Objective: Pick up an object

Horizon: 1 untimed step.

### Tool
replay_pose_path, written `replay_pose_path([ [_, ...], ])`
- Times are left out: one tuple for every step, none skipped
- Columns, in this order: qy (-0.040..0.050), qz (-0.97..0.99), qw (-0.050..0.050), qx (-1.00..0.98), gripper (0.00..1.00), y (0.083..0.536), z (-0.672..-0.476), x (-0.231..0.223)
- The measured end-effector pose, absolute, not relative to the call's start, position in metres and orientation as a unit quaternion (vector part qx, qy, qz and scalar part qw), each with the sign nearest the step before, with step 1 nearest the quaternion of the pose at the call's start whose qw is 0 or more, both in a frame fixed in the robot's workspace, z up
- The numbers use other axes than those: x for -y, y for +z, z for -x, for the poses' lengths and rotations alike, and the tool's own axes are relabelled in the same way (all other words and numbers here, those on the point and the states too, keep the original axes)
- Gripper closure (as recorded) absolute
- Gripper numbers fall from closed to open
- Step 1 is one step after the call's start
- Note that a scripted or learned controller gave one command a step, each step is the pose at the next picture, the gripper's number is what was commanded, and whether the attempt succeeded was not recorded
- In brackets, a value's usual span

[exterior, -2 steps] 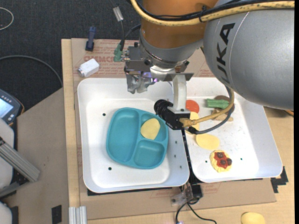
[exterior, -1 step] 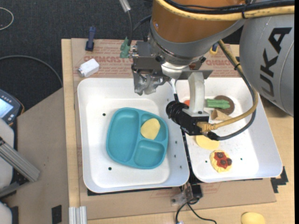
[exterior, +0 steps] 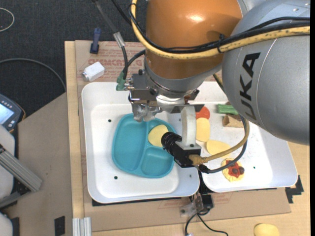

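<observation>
- Tool (exterior: 143,113) sits at the far rim of the blue tray (exterior: 135,149); finger state cannot be told.
- Risk: the thin, sloped rim may slip free, tipping out the yellow piece (exterior: 157,134) just beside it.

Divided tray (exterior: 133,149) in left bin (exterior: 98,146)

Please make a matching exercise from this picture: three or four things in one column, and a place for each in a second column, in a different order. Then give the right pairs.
Things
1. blue divided plate
2. small white block
3. green piece
4. red and yellow toy

Places
A. on the cardboard, above the left bin's top corner
B. in the right bin, near its front edge
C. in the left bin
D. in the right bin, near its top edge, beside the arm

Pairs: 1-C, 2-A, 3-D, 4-B
</observation>
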State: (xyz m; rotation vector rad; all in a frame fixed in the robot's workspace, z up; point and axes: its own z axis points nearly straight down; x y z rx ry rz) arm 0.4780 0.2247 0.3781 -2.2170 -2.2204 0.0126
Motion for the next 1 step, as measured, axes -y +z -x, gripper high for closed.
replay_pose_path([
  [-0.0104, 0.706, -0.004, 0.708, 1.00, 0.5435, -0.4959, -0.2241],
])
